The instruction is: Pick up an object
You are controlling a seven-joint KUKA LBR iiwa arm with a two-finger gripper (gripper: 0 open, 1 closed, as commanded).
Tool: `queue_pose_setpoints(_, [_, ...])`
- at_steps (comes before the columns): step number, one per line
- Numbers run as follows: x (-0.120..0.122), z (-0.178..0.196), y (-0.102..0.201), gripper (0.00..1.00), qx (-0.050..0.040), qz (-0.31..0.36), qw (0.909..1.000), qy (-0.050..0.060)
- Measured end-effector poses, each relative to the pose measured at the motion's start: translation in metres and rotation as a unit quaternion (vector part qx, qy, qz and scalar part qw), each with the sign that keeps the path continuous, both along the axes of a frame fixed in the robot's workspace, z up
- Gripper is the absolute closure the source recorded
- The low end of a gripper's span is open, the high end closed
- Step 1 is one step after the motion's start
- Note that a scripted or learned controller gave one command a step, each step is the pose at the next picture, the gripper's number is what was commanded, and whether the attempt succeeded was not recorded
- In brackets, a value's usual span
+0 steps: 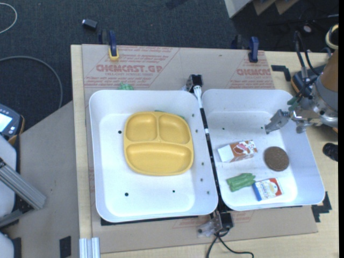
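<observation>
While the grey arm reaches in from the right edge, its claw [279, 120] hangs over the upper right part of the right-hand shallow white bin [243, 98]; whether it is parted or closed I cannot tell, since the metal tip shows as one blurred grey shape. Nothing can be seen gripped in it, and it looks apart from every item below, though its height above the bin floor is unclear.

Just below the claw lies a round brown disc [277, 158], the nearest thing to it. Down and to the left of the claw sits a small white and red-brown carton lying flat [237, 150]. Further down from the claw, a green soft toy-like lump [239, 181] rests beside a red, white and blue packet [267, 188], the two close together near the front rim.

Well to the left of the claw, across the divide between bins, a yellow plastic plate with three compartments [158, 143] lies in the left-hand white bin [107, 160]. Both bins stand on a brown table [161, 66] board
</observation>
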State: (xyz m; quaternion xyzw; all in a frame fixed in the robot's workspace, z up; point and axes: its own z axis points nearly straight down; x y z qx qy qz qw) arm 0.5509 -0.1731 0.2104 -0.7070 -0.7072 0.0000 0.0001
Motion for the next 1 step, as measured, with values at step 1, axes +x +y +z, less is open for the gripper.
queue_pose_setpoints(1, [-0.0481,-0.1001,0.0737,0.0,0.0034,0.002,1.0,0.007])
